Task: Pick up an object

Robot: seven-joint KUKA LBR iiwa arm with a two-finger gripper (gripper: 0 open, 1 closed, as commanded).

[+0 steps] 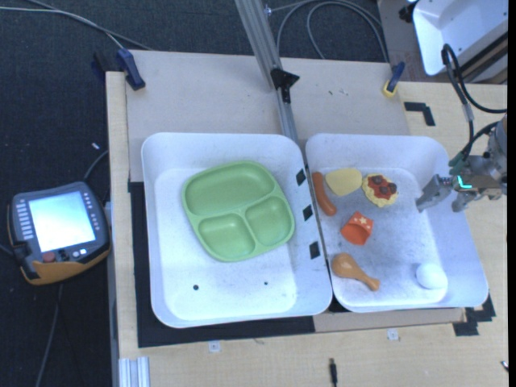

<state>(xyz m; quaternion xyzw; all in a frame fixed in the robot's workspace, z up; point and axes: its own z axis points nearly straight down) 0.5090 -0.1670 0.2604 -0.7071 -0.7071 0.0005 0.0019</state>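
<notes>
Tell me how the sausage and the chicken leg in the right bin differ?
The sausage is reddish-orange and an even, slim rod; the chicken leg is tan-brown, fat at one end and thin at the other. The sausage lies near the bin's upper left, along the divider; the chicken leg lies lower, toward the front edge, angled. Both are toy foods lying flat in the right bin, apart from the gripper.

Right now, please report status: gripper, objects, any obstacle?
Gripper at right bin's right rim, open, holding nothing. Six toy foods lie loose in that bin; nearest, the pizza slice. Nothing in the way.
</notes>
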